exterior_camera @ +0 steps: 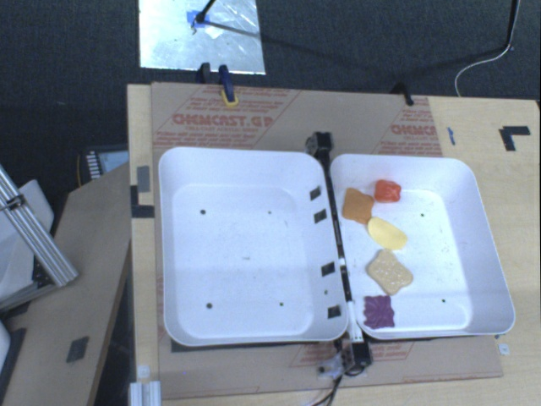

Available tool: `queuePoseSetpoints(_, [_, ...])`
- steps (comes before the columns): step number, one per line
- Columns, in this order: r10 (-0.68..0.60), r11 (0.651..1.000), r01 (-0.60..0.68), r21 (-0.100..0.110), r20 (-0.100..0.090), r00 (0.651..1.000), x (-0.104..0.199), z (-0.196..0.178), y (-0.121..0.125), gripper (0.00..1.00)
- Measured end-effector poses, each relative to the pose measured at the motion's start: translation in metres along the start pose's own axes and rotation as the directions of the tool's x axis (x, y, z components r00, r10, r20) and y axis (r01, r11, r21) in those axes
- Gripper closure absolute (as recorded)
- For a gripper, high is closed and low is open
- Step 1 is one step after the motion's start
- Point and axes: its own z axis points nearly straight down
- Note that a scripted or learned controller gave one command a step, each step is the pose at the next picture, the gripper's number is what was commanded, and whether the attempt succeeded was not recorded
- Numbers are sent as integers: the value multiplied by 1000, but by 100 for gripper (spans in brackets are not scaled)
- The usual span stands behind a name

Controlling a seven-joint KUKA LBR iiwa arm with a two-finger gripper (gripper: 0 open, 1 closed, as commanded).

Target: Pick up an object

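Note:
Several small objects lie in the right bin (pixel 473 227), along its left side. A red piece (pixel 387 190) sits furthest back, with an orange block (pixel 357 205) just left of it. A yellow oval (pixel 387 233) lies below those. A beige cracker-like square (pixel 389 271) comes after it, and a purple piece (pixel 379 311) rests near the bin's front left corner.
The left bin (pixel 241 244) stands beside the right one, joined by a black hinge strip (pixel 334 244). Both rest on a cardboard sheet (pixel 254 117) on the bench. A shiny metal plate (pixel 201 22) lies at the back. An aluminium frame (pixel 30 235) stands at far left.

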Motion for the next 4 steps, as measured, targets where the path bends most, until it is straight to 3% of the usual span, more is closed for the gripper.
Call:
queuePoseSetpoints(1, [-11, 1000, 11, 15, -9, 1000, 86, 9, 24, 100])
queuePoseSetpoints(2, [8, 1000, -8, 8, -1, 1000, 4, -66, -3, 100])
queuePoseSetpoints(3, [-10, 1000, 10, 14, -9, 1000, 95, -72, 0, 100])
queuePoseSetpoints(4, [-9, 1000, 9, 22, -10, 1000, 161, -5, 6, 100])
